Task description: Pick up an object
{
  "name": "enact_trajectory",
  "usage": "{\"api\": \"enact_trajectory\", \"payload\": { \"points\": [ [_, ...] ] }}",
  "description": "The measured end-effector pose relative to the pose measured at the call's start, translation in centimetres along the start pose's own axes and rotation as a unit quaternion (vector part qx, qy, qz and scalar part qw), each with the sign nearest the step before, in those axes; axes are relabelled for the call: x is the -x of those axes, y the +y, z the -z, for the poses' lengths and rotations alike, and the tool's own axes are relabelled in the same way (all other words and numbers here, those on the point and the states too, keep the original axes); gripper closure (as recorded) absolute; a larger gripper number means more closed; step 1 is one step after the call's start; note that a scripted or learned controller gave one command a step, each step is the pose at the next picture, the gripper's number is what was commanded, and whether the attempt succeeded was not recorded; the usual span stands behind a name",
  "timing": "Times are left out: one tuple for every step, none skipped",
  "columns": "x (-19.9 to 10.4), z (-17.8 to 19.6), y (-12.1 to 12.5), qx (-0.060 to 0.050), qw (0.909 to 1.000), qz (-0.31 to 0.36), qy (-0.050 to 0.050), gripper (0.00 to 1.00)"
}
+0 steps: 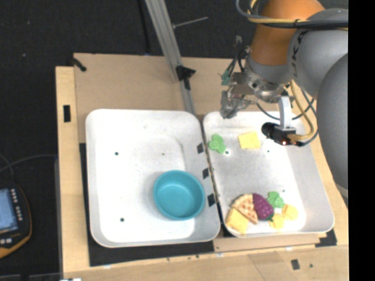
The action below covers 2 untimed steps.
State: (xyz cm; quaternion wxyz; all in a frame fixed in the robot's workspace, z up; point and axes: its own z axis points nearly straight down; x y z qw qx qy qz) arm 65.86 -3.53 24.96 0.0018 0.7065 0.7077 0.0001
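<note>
Jaws (pixel 229 111) of the grey arm hung over the far left corner of the right bin (pixel 304 174); whether they were wide or narrow could not be told, and nothing showed between them. Near them in that bin lay a green piece (pixel 217 144) by the left wall and a yellow block (pixel 249 140) just right of it. At the bin's near edge sat a cluster: a pizza slice (pixel 245 207), a purple piece (pixel 262 206), a small green piece (pixel 275 199) and yellow bits (pixel 283 216). A blue bowl (pixel 178 194) rested in the left bin (pixel 126 157) on the tan surface (pixel 117 81).
</note>
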Motion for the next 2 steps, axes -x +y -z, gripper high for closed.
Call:
{"api": "enact_trajectory", "payload": {
  "points": [
    [-5.7, 0.5, 1.4, 0.000, 1.0000, 0.003, 0.001, 1.00],
    [-10.0, 0.1, 1.4, 0.000, 1.0000, 0.002, 0.001, 1.00]
  ]
}}
